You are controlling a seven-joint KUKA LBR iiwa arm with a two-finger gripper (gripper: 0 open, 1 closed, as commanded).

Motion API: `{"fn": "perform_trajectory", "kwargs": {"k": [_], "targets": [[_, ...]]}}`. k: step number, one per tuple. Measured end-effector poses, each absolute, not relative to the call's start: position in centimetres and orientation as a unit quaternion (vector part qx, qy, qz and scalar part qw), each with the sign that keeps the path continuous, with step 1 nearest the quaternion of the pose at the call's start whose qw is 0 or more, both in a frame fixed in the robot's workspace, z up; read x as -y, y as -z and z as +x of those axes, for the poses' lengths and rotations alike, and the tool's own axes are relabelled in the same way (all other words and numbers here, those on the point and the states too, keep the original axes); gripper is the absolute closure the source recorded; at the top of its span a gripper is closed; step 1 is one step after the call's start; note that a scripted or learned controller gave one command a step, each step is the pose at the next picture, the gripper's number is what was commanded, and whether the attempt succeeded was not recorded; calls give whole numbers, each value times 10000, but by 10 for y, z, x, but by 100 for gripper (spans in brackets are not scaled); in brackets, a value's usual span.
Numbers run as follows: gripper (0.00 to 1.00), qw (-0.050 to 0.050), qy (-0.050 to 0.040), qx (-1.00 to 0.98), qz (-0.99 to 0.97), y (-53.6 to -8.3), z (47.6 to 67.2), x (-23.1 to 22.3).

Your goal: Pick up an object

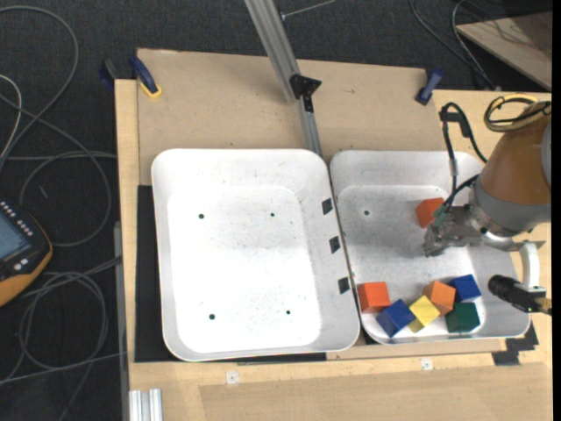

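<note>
My gripper (436, 240) is low in the right bin (386, 191), near its middle right. An orange block (429, 210) lies just behind and to the left of it, partly hidden by the gripper body; whether they touch is unclear. Along the bin's front edge sits a cluster of blocks: an orange one (375, 296), a blue one (395, 316), a yellow one (424, 310), another orange one (443, 295), a second blue one (465, 287) and a green one (463, 318).
The left bin (237, 253) stands beside the right one, joined by black clips (334, 244). A slanted metal pole (280, 51) rises at the back. Cables trail near the wrist (451, 139) and over the floor at left.
</note>
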State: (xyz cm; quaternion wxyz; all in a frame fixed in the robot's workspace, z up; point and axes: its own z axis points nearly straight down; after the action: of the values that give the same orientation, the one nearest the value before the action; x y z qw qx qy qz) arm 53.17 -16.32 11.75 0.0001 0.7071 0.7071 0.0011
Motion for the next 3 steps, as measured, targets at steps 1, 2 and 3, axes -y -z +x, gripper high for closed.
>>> {"fn": "perform_trajectory", "kwargs": {"k": [1, 2, 3], "targets": [[100, 34, -18, -7075, 7067, -182, 534, 166], [100, 28, -16, -7076, 7066, -217, 535, 167], [100, 1, -18, -7094, 7048, -232, 531, 116]]}}
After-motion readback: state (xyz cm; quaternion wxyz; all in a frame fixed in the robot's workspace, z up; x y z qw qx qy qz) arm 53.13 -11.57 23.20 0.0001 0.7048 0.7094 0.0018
